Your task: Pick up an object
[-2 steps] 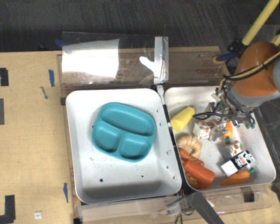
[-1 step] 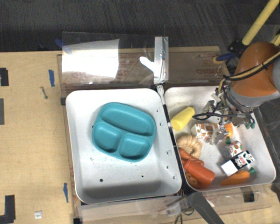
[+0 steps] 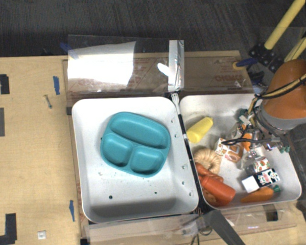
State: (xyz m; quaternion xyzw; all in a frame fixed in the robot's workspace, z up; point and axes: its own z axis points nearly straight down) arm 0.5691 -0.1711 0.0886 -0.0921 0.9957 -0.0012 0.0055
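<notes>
**Arm low over the right bin; no object seen in its grasp**

Start at the left bin [image 3: 90, 199]. You see one thing in it, a teal divided plate [image 3: 135, 142] lying flat near the middle. It is wide and shallow, with no edge that stands up for a two-finger pinch, so you can judge it a poor candidate.

Cross the shared wall to the right bin [image 3: 292, 189], where the small things are. A yellow piece [image 3: 200, 129] lies just beside the dividing wall, apart from the rest and with free space around it. Below it a tan ring-shaped pastry [image 3: 208, 160] touches an orange-red carrot-like piece [image 3: 217, 189], and both are crowded into the lower left corner against the wall, which leaves little room for a finger on that side. Further right, a small white block with black print [image 3: 262, 179] sits beside an orange piece [image 3: 257, 195] near the front rim.

The arm's orange band [image 3: 291, 97] is at the bin's upper right, and the gripper [image 3: 248, 142] hangs below it amid its cables, over the middle of the bin. You cannot tell from this slant whether it is spread or closed, and nothing is visibly pinched. The pick is not yet done.
</notes>
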